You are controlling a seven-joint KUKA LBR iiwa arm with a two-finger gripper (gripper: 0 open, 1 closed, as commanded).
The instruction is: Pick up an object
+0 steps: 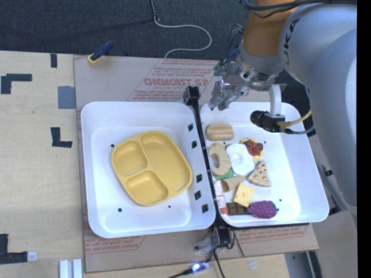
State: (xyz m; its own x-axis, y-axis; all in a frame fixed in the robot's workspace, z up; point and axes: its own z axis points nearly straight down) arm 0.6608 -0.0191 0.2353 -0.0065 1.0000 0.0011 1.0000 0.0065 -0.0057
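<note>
My gripper (222, 100) hangs above the far left corner of the right bin (301, 181), its fingers pointing down with nothing between them. Just below it in the bin lies a tan bread roll (219, 132). Further toward the front lie a bagel-like ring (219, 158), a white fried egg (239, 157), a pizza slice (259, 175), a yellow cheese block (243, 194), a bunch of purple grapes (262, 209) and a dark red strawberry-like piece (253, 147).
The left bin (98, 155) holds a yellow divided plate (151, 167). A black divider (200, 155) runs between the bins. A blue and yellow clip (100, 52) lies on the cardboard behind the left bin.
</note>
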